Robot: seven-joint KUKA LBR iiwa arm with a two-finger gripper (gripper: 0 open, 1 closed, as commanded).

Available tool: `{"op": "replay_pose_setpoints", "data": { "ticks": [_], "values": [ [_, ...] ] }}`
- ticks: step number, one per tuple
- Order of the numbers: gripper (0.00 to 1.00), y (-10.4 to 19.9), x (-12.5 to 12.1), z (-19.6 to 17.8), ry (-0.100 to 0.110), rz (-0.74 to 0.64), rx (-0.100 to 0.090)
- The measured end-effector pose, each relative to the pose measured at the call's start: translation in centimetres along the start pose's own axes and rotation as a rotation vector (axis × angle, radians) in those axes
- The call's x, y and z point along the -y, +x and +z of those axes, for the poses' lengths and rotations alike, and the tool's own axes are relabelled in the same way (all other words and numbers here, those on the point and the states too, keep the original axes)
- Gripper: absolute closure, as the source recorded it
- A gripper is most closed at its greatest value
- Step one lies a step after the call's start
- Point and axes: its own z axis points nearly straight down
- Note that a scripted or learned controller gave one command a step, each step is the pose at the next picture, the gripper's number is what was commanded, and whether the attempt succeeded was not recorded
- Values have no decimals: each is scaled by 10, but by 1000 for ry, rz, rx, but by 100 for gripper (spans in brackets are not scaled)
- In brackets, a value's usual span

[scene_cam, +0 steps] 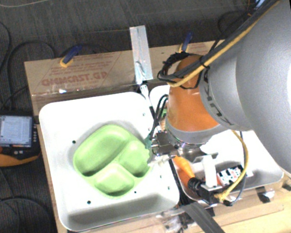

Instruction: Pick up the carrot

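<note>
White plastic: two shallow bins side by side on a plywood bench [89, 75] – the left bin [72, 208] fully open to the camera, the right bin [266, 176] largely covered by the arm.

Left bin contents: one light-green divided tray [114, 158] with three compartments, lying at a tilt toward the bin's right half; nothing can be seen inside its compartments.

Right bin contents: the carrot [184, 169], an orange piece showing near the bin's left wall, just below the wrist hardware; beside it to the right a small white-and-black object [229, 173], too hidden to name.

Arm: the grey body [260, 77] reaches in from the right, and the orange band [187, 106] sits over the divider between the bins.

Gripper [168, 147]: at the shared wall of the two bins, close to the green tray's right edge – how its jaws stand cannot be told, since the wrist hides them.

Carrot and gripper: the carrot lies just below and to the right of the gripper hardware; whether they touch cannot be told, and nothing shows it gripped.

Cables: a yellow cable [218, 54] and black ones run along the arm and loop down by the right bin's front edge.

Bench surroundings: a handheld control pendant [10, 136] with a lit screen rests on the dark carpet to the left.
</note>
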Motion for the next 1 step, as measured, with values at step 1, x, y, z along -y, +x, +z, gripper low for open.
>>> {"op": "replay_pose_setpoints", "data": {
  "ticks": [1],
  "values": [
    [100,-23,-1,-13,-1,296,2]
  ]
}}
